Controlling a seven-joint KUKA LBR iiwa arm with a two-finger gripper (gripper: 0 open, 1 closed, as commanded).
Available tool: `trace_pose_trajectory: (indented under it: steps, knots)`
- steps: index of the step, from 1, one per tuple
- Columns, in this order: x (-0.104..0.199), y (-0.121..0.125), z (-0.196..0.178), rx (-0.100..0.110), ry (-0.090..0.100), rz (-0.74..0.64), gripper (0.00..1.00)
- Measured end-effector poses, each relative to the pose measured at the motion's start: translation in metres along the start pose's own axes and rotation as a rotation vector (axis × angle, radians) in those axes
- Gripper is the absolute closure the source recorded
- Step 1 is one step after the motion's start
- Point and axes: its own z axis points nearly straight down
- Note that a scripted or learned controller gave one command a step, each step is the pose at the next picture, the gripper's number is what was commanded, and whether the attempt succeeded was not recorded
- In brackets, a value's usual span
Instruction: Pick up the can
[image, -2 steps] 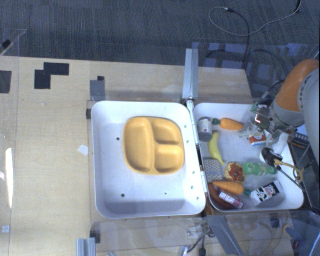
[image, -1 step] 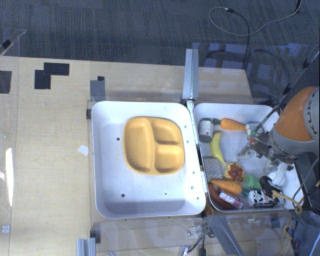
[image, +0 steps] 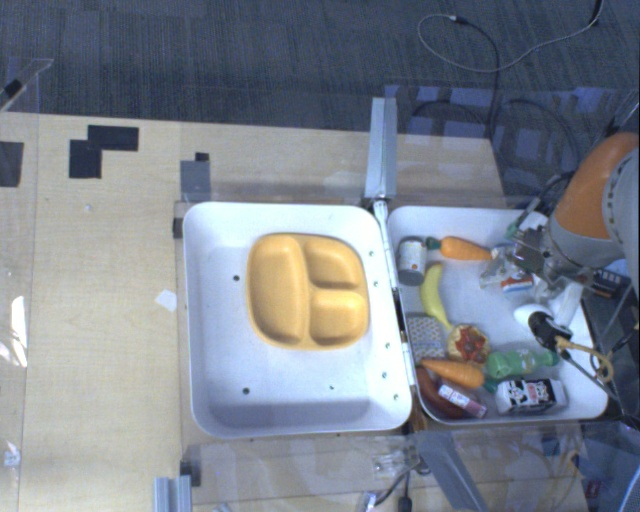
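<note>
The can (image: 411, 258) is small and silver with a dark top. It lies in the right bin (image: 470, 218), close to that bin's left wall and beside the tip of a banana (image: 432, 292). My gripper (image: 510, 265) hangs over the right part of the same bin, about a hand's width right of the can, with an orange carrot (image: 465, 249) between them. A small red and white item (image: 516, 285) lies just under the gripper. The view does not show anything held.
The right bin also holds a grey mesh piece (image: 425, 328), a second carrot (image: 455, 372), a green bottle (image: 520, 360), a black and white carton (image: 527, 395) and a dark red bowl (image: 445, 400). A yellow divided plate (image: 307, 290) sits in the left bin (image: 215, 330).
</note>
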Motion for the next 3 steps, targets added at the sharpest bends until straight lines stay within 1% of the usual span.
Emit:
trace_pose_trajectory:
  steps: [1,2,3]
  knots:
    - [0.001,-0.060,-0.001,0.000,0.000,0.363,0.00]
    - [0.018,-0.002,0.001,0.003,-0.003,0.689,0.00]
    - [0.028,0.052,0.003,0.043,-0.014,0.862,0.00]
